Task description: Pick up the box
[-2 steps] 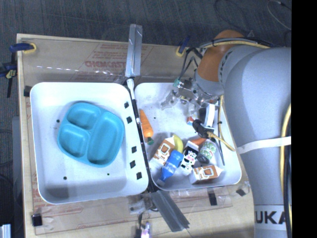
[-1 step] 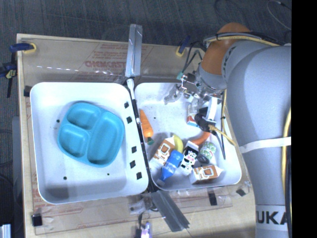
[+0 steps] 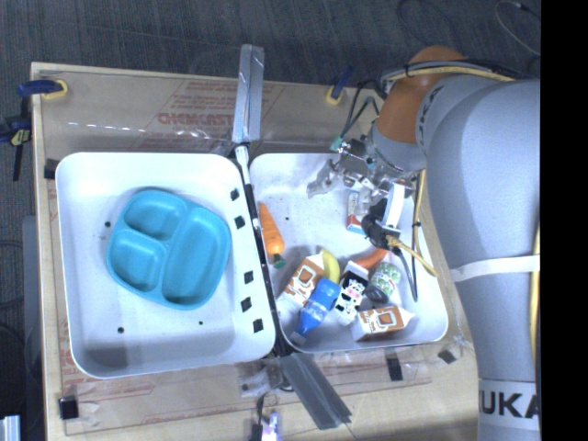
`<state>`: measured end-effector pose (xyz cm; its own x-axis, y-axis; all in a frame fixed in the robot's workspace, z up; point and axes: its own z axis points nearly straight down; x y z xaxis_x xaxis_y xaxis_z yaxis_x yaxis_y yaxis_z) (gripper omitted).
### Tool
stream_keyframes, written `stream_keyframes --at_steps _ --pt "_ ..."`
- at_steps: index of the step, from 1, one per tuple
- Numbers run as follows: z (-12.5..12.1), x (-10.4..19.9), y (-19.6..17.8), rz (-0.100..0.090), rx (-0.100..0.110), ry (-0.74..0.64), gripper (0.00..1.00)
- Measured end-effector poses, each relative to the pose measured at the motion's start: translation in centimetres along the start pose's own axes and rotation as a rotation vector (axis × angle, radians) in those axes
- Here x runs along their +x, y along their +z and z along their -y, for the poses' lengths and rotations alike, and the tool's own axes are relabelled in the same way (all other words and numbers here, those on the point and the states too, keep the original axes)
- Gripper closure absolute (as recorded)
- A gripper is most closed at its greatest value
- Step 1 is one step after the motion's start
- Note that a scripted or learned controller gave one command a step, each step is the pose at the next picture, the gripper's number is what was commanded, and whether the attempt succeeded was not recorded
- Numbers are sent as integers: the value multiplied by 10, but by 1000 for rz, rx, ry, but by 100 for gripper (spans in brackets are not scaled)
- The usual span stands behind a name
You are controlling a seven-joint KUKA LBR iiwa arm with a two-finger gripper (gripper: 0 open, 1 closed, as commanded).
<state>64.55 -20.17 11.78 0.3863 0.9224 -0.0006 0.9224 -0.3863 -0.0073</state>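
blue tray left, cluttered bin right

blue divided tray [image 3: 170,246] sits in the left bin [image 3: 83,338]. in the right bin [image 3: 294,177], an orange carrot [image 3: 270,232] lies by the divider, then a brown-and-white box [image 3: 300,282], a blue bottle [image 3: 315,306] and a cow-print carton [image 3: 348,297]. another box [image 3: 383,321] rests at lower right. the gripper [image 3: 335,177] hangs at the bin's upper part, apart from both boxes; its jaw state can't be made out.

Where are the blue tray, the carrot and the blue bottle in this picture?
blue tray [image 3: 170,247], camera view, on the ridge between its compartments.
carrot [image 3: 271,231], camera view, on its orange body.
blue bottle [image 3: 318,303], camera view, on the middle of its body.
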Motion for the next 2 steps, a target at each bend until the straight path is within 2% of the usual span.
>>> stream_keyframes --at_steps 1,2 --pt "8 -3 19 0 -15 -1 0" --pt "9 -2 10 -1 -12 -7 100"
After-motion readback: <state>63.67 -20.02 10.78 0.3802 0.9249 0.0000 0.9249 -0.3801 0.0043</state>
